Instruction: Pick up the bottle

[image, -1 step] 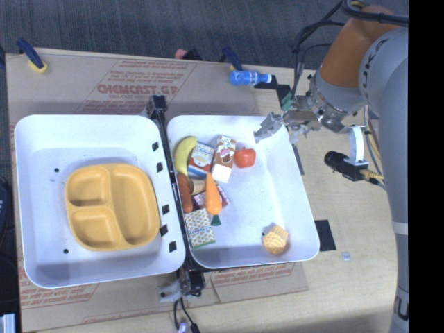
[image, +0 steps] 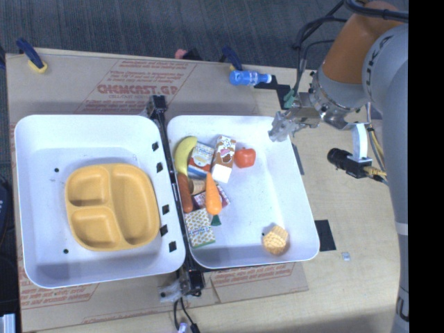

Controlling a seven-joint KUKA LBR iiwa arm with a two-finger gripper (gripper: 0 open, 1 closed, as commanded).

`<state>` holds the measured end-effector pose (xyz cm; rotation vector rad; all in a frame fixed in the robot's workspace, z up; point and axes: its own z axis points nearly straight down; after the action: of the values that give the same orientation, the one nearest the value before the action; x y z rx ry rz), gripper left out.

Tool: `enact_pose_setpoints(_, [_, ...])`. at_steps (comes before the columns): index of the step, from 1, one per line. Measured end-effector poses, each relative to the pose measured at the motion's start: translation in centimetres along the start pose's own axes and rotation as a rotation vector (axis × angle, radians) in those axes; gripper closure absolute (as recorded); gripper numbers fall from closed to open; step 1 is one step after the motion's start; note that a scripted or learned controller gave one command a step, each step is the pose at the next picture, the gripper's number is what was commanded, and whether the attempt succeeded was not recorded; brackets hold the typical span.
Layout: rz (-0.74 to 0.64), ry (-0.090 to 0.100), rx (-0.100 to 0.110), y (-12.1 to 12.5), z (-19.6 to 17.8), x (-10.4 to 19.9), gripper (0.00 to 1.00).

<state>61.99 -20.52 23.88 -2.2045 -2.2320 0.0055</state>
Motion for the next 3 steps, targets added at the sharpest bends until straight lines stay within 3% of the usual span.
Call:
enact_pose_setpoints(1, [-0.207, 0.0, -0.003, -7.2, 2.7, -0.5, 1.0])
enact_pose_setpoints(2, [-0.299, 0.0, -0.002, -14.3, -1.3, 7.3, 1.0])
enact_pose_setpoints(3, [-0.389, 0.0, -0.001, -14.2, 4.9, 14.7, 1.0])
